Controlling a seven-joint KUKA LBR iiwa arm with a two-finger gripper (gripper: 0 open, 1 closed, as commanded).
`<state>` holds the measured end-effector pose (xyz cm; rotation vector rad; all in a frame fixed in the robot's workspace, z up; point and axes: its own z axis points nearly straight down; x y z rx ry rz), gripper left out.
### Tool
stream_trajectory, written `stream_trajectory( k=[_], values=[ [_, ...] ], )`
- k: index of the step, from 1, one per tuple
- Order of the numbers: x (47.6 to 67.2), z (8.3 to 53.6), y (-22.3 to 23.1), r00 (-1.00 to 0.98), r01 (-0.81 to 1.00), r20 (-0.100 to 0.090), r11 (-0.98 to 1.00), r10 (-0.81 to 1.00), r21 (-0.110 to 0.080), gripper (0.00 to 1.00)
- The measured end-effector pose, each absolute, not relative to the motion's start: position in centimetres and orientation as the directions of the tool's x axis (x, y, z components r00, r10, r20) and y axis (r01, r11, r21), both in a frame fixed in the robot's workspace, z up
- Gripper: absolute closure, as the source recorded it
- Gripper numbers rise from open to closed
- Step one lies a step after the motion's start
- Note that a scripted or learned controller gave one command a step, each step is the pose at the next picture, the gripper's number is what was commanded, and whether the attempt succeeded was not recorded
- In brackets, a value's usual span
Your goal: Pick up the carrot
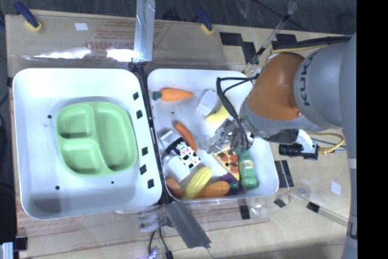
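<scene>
A carrot (173,94) with a green stub lies near the far-left corner of the right bin (182,77), pointing right. A second long orange piece (185,134) lies slanted in the bin's middle. My gripper (227,136) hangs low in the middle right of this bin, beneath the orange wrist band (274,94). It is right of the slanted orange piece, well to the near right of the carrot, and just above a pizza slice (227,161). I see nothing held in it.
Toy food crowds the near end of the right bin: a corn cob (197,181), a green bottle (247,171), a black-and-white box (185,158), an orange piece (213,190). A yellow item (216,116) lies beside the wrist. The left bin (30,94) holds a green divided plate (96,137).
</scene>
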<state>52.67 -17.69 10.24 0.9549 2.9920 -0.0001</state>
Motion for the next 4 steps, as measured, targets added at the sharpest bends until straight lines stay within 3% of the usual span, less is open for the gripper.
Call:
stream_trajectory(
  k=[1,2,3,4],
  values=[
    [50.8,15.0,-9.9,-0.708,0.706,0.002,0.708,0.706,0.000,1.00],
    [50.7,15.0,-10.0,-0.708,0.706,0.003,0.708,0.706,-0.001,0.00],
    [48.1,17.1,-15.3,-0.770,0.638,0.000,0.770,0.638,-0.001,0.00],
    [51.0,11.0,-16.8,-0.552,0.834,-0.004,0.552,0.834,0.002,0.00]
  ],
)
